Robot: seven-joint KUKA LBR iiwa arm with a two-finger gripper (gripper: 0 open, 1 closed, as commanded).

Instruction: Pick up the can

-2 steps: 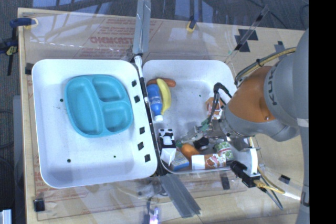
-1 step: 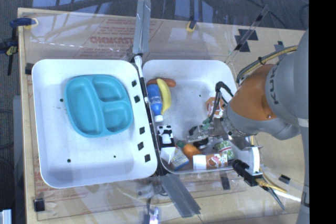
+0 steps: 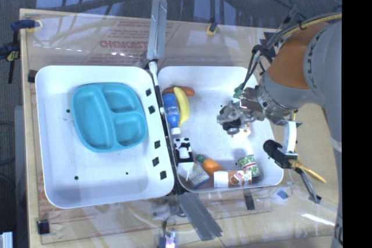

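Note:
The can (image 3: 248, 166), small with a green, white and red label, lies near the front right corner of the right bin (image 3: 209, 75). My gripper (image 3: 233, 121) hangs over the middle right of that bin, up and to the left of the can and apart from it. Nothing shows between the gripper and the can but bare bin floor.
A banana (image 3: 183, 105) and a blue bottle (image 3: 170, 111) lie along the right bin's left wall. A black-and-white toy (image 3: 184, 150), a small carton (image 3: 195, 175), an orange ball (image 3: 211, 165) and a white-orange tube (image 3: 228, 179) crowd its front edge. The left bin holds a blue divided plate (image 3: 110, 115).

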